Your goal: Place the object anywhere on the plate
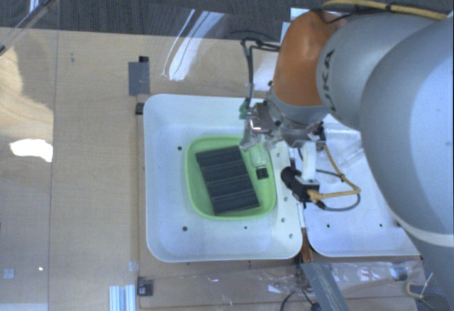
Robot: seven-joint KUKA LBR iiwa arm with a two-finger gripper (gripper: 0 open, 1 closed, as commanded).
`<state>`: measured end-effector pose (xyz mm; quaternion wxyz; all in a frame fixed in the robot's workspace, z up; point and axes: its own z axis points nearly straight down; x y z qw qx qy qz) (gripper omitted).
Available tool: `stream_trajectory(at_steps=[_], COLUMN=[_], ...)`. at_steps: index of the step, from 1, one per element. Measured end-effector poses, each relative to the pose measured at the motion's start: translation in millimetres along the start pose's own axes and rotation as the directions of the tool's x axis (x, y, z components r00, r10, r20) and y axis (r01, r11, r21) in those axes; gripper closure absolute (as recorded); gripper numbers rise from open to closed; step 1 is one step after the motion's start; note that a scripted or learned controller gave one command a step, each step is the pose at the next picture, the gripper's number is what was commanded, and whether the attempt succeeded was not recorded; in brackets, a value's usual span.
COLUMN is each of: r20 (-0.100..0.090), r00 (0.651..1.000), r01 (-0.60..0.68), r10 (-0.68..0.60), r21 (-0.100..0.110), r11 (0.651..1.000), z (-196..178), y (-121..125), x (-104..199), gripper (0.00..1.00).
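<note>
A green square plate (191, 178) lies in the middle of the left white bin (167, 231). A dark grey ribbed rectangular object (227, 179) lies flat on the plate, slightly turned and covering most of its floor. My gripper (257, 155) hangs over the plate's right rim, just right of the object's upper right corner. The wrist and its mount hide the gripper's tips, and nothing shows held in it.
The grey arm with its orange band (301, 68) covers the upper right and much of the right bin (355, 231). A black plug and yellow cable (333, 194) hang over the divide between the bins. A grey bracket (139, 77) sits on the bench behind the left bin.
</note>
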<state>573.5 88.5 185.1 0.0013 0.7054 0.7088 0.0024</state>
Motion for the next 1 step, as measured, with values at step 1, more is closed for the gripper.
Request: stream_trajectory(at_steps=[1], r20=[0.0], r00=[1.0], r01=[0.0], r10=[0.0], r21=[0.0], r11=[1.0], z=[-0.2], y=[0.1], x=[-0.3], gripper=[0.0])
